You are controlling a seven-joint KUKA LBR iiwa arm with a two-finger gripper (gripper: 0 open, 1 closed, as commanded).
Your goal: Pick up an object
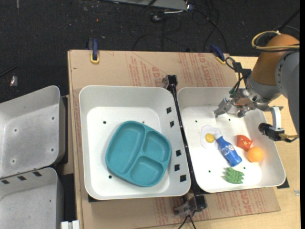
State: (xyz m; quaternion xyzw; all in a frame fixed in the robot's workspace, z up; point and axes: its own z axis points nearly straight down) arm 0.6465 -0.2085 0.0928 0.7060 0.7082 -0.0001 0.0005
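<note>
Five small objects are seen in the right bin (pixel 271 175): a fried egg (pixel 208 138), blue bottle (pixel 228 151), red piece (pixel 243 142), round orange (pixel 255 154), knobbly green piece (pixel 233 176). Gripper (pixel 233 107) state cannot be told.

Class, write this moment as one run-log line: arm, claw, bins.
arm: over right bin | claw: above bin's far end, nothing held | right bin: blue bottle, orange | left bin: teal plate
</note>
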